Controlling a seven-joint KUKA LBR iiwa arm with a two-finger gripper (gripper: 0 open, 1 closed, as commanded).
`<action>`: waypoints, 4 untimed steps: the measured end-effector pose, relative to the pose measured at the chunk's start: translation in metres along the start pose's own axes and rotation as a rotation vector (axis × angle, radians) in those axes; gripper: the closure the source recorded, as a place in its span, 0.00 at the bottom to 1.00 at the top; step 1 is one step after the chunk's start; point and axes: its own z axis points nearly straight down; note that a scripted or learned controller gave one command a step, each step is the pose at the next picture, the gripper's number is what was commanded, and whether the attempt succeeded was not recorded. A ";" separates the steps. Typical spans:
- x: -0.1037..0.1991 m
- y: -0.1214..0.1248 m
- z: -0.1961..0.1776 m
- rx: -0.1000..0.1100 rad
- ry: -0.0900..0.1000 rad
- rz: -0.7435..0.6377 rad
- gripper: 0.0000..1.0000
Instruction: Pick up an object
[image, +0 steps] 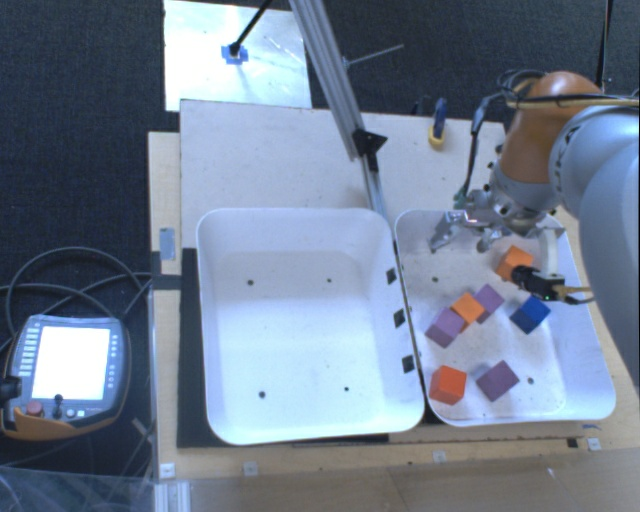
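We see the pincer (468, 226) over the right bin (590, 395), near its far wall; its state we cannot tell. Blocks lie clustered mid-bin: orange block (515, 262) nearest. Risk: a descent here meets bare floor, or nudges neighbours apart

Pale wooden table (280, 150) carrying two shallow white bins side by side — left bin (215, 330) and right bin (590, 380) — rims touching, over a black mat (187, 350).
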 end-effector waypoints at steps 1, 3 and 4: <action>0.000 0.001 0.023 -0.003 0.000 -0.002 0.00; -0.002 0.005 -0.056 -0.013 -0.001 -0.002 1.00; -0.002 0.011 -0.122 -0.014 -0.002 -0.003 1.00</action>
